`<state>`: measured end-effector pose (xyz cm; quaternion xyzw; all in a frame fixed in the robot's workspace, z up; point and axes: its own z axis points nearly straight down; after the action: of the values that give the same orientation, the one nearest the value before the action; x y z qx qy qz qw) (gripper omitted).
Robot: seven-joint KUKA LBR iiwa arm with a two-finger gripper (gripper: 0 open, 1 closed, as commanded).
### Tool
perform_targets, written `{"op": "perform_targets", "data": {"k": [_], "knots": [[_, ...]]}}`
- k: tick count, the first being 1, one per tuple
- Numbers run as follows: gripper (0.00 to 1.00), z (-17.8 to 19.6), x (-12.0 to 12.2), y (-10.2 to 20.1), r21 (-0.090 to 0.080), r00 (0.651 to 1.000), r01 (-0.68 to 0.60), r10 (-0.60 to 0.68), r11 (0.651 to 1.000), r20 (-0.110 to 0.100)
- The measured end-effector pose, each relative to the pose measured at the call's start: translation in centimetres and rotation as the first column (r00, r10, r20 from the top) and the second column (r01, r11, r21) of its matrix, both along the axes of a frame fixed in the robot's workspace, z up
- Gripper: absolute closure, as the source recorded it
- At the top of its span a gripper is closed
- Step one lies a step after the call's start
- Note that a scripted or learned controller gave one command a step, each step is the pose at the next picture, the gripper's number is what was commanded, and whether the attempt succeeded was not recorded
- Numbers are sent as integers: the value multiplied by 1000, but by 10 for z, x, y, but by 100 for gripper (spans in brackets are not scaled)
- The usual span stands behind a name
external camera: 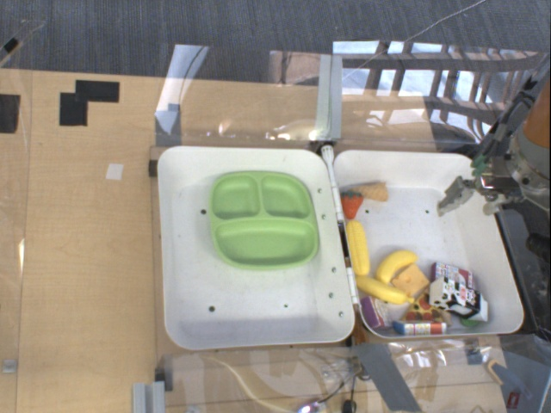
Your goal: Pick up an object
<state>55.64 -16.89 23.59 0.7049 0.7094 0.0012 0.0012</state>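
Fingers [454,198] at the gripper [469,193] hang over the right bin's [405,222] far right side, touching nothing, though you cannot tell how far apart they are. Well apart from them, along that bin's left and near sides, you see smooth plastic bananas [387,274], a carrot [351,205], a bread-like wedge [374,192] and a small printed carton [452,288], its writing unreadable. Your left bin [189,299] holds a glossy green three-section plate [263,219].

Even, bright overhead light; colours read true. Glare streaks on the clear panels [258,132] behind the bins and on the worktop [77,231]. Soft shadow pools along the near wall of the left bin [185,317]. Focus slightly soft throughout; fine print on small packages illegible.
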Motion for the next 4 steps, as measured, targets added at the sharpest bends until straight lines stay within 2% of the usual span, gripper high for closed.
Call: {"op": "perform_targets", "data": {"k": [1,2,3,4], "knots": [[0,-51,-21,11,0,1000,-1,1,1000,0],[0,-145,46,32,-4,991,-136,136,991,9],[0,-144,-62,68,0,1000,-24,24,1000,14],[100,-134,-59,71,2,999,-28,28,1000,21]]}}
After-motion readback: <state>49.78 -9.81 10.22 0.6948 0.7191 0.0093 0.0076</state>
